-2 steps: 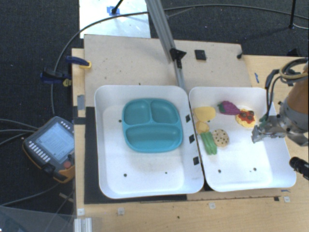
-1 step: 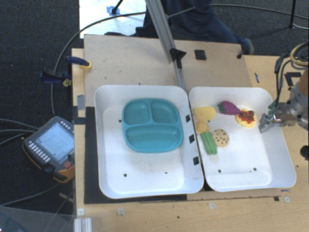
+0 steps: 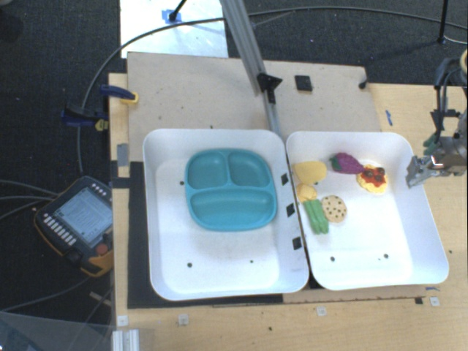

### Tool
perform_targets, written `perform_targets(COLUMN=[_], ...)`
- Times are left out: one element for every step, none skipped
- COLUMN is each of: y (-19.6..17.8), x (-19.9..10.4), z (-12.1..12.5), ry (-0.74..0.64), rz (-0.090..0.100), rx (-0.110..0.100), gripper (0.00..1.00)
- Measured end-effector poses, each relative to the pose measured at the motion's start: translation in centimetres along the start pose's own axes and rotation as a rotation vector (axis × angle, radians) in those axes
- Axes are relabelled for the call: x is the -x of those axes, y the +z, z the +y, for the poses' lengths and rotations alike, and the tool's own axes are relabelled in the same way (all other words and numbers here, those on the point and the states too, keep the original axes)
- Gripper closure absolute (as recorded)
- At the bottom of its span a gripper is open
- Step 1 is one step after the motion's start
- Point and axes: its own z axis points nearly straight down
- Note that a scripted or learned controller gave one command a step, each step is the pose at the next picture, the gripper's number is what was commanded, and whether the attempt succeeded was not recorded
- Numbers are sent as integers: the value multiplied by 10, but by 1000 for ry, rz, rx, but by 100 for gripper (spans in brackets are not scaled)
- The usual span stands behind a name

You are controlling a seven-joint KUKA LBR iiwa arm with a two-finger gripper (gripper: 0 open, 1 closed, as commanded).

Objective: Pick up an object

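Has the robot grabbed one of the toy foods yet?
Not yet. The gripper sits at the right edge of the right bin with nothing between its fingers. The toy foods all lie in that bin: a yellow piece, a purple piece, a pizza slice, a cookie and a green piece. Reaching one, gripping and lifting all remain.

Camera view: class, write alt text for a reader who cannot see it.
A gripper hangs at the right edge of the right bin, which holds toy foods clustered near its upper left. The left bin holds a teal divided plate.
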Motion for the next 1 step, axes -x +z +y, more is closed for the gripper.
perform_targets(y=[6], x=[-59], z=[-7], ry=[-4], rz=[4], rx=[-6], gripper=[100])
